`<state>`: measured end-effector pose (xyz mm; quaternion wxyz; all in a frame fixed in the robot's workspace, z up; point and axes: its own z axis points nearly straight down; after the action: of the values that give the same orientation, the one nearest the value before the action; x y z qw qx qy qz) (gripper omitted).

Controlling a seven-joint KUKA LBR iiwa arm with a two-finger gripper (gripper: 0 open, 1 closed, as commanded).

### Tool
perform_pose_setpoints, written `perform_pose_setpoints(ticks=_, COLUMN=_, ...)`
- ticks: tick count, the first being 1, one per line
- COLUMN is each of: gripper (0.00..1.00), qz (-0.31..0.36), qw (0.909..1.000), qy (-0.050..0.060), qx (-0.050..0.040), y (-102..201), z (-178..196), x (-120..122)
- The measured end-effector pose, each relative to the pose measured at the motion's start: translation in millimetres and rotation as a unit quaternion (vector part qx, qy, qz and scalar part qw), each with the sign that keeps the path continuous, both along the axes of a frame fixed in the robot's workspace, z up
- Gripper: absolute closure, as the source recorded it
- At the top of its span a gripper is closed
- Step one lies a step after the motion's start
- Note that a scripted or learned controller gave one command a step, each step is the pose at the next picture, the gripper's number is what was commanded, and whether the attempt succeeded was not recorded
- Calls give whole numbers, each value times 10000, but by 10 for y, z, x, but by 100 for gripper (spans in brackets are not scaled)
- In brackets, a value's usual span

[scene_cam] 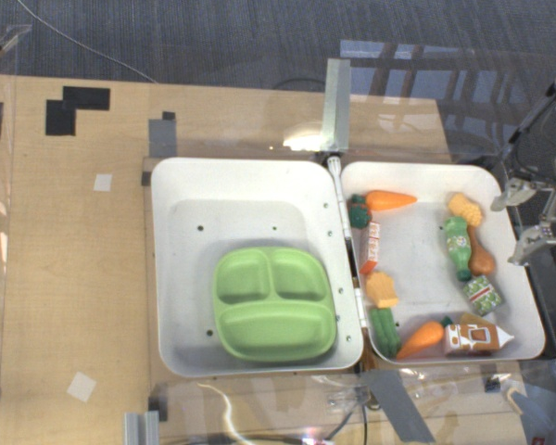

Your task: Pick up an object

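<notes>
At the right edge of the camera view, metal parts of the gripper [528, 216] sit just beyond the right rim of the right-hand shallow white bin [417, 179], too cut off for me to tell its state. It holds nothing that I can see, so the task looks to be at its start, before any approach. The candidates all lie in that bin: an orange toy carrot [389, 200] near the far wall, a green plastic bottle [458, 246] lying just beside a yellow and brown toy piece [470, 221], a small brown carton [474, 336] at the near right corner, and a second orange carrot [421, 337] just left of it. The left bin [185, 193] on the wooden desk [65, 276] carries a green divided plastic plate [273, 302]. The next move, I judge, calls for swinging over the right bin and descending on one well-separated item, such as the far carrot.
</notes>
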<state>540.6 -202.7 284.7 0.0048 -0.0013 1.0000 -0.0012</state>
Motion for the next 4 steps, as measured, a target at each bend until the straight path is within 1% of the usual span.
perform_pose_setpoints(ticks=1, gripper=0, qz=686, qw=9976, qy=57, qx=20, y=-7, z=-1425, x=-209)
perform_pose_setpoints(ticks=2, gripper=0, qz=512, qw=9987, qy=-33, qx=-18, y=-33, z=-1948, x=-147)
perform_pose_setpoints(ticks=3, gripper=0, qz=300, qw=9995, qy=-36, qx=25, y=830, z=-1955, x=681)
perform_pose_setpoints(ticks=4, gripper=0, qz=-68, qw=10000, qy=-31, qx=6, y=885, z=-1943, x=235)
